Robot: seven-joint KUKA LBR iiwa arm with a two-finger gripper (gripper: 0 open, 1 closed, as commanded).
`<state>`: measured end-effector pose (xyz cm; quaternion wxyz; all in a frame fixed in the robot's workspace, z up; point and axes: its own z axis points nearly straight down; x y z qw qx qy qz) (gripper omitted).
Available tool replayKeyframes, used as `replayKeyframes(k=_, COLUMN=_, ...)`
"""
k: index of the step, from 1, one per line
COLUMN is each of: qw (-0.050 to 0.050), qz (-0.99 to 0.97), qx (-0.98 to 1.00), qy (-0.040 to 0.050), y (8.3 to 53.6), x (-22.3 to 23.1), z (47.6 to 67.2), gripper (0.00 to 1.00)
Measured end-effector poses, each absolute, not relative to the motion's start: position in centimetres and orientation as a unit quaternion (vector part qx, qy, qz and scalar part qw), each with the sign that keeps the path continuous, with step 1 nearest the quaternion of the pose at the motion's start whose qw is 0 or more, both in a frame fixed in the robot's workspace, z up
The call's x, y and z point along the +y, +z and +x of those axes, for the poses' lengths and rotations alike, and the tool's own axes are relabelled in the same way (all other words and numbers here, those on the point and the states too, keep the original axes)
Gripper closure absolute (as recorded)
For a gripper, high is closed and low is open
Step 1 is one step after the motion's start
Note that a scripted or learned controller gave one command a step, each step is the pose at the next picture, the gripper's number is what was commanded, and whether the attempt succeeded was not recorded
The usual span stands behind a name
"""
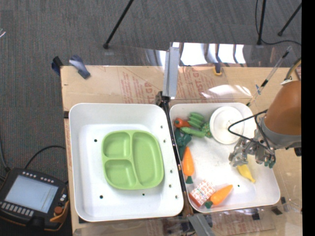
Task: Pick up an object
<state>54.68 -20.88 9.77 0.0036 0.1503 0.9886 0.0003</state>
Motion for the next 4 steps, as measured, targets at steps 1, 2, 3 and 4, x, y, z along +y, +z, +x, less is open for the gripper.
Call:
replayKeyframes(k=1, qw=0.003, qz=0.15, qx=0.989, qy=0.0004, y=9.7, x=-20.8, z=54.7, gripper=0.0)
replayKeyframes(k=2, qw=0.006, qz=0.148, qx=0.989, qy=0.0001, y=10.8, x=-20.8, z=54.8, gripper=1.0)
replayKeyframes(k=3, qw=0.005, qz=0.148, qx=0.989, qy=0.0003, y=10.7, x=-20.8, z=54.8, gripper=0.0)
replayKeyframes(k=4, qw=-0.001, qz=0.169, qx=0.986, qy=0.0012, y=8.6, x=-20.2, z=54.5, gripper=0.0)
